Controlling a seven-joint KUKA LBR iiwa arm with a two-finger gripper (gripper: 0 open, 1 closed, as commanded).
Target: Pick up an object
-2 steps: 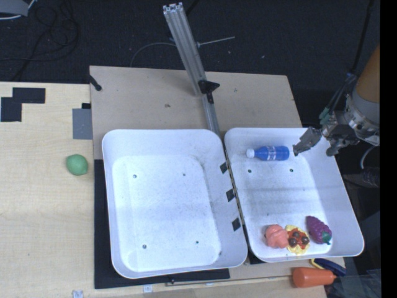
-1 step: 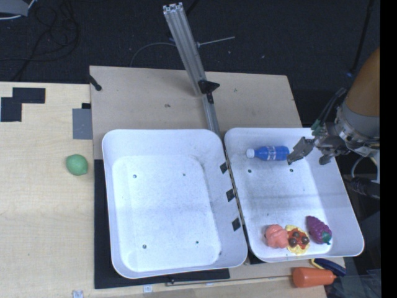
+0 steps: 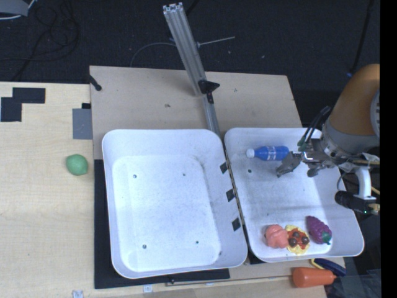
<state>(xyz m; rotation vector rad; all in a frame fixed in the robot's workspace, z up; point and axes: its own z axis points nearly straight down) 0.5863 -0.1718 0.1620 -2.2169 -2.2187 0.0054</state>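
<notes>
Two white bins sit side by side; we see open floor across the left bin [image 3: 164,203].
Our gripper [image 3: 300,166] hangs open, holding nothing, over the right bin [image 3: 273,194], just beside the blue bottle [image 3: 268,153] at its far edge; toy food [image 3: 298,235] hugs the near rim.

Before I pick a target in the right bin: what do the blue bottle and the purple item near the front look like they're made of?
Blue bottle: likely plastic, smooth and slightly glossy, with a white cap end. Purple item: probably moulded plastic or rubber toy fruit, with a bumpy, grape-like surface, though it is too small to be sure. The gripper hangs just below the bottle.
</notes>
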